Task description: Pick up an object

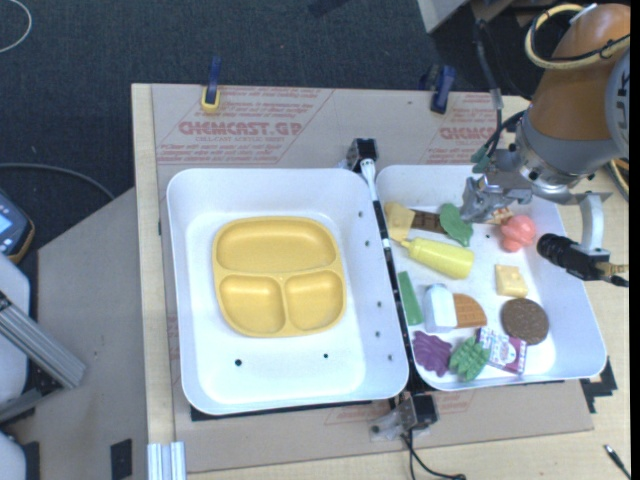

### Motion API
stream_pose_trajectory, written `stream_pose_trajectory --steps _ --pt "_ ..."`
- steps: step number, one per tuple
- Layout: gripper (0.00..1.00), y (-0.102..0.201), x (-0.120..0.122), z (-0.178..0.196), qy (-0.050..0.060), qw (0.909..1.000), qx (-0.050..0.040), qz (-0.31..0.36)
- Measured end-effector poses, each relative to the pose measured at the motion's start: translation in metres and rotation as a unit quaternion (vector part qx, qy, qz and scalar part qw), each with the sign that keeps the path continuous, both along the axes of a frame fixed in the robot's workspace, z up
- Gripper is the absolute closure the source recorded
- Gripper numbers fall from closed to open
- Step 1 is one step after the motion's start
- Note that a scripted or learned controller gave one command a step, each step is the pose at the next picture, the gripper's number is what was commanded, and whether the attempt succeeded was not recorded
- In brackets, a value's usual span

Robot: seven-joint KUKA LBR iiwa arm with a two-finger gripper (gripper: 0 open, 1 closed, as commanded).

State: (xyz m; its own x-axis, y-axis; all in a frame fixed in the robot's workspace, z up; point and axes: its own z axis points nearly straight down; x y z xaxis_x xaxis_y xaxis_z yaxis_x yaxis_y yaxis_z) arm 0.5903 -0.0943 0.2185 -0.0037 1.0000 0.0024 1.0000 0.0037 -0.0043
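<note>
At left of the frame you see the yellow divided tray [277, 273] in the left bin [190, 268]. Right of centre, the right bin [585, 333] holds the yellow bottle [438, 256], green piece [456, 223] and pink ball [517, 233]. The gripper [487, 200] hangs at upper right over them; its jaws' state you cannot tell.

The yellow divided plate [278, 274] lies in the left bin [190, 298]. Right of that plate, the right bin [585, 343] holds a yellow bottle [438, 256], a green leaf [456, 223], a pink ball [517, 232], a cheese cube [510, 280], a brown cookie [524, 320], purple grapes [432, 351] and broccoli [467, 358]. The gripper [485, 200] sits just beside the leaf, well right of the plate.
</note>
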Motion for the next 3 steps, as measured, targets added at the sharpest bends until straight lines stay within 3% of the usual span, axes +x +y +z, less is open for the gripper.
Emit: stream_pose_trajectory --steps 2,3 --pt "1.0 0.098 -0.029 0.007 0.0 1.0 -0.0002 0.0" --pt "1.0 0.14 -0.067 0.012 0.0 1.0 -0.0004 0.0"
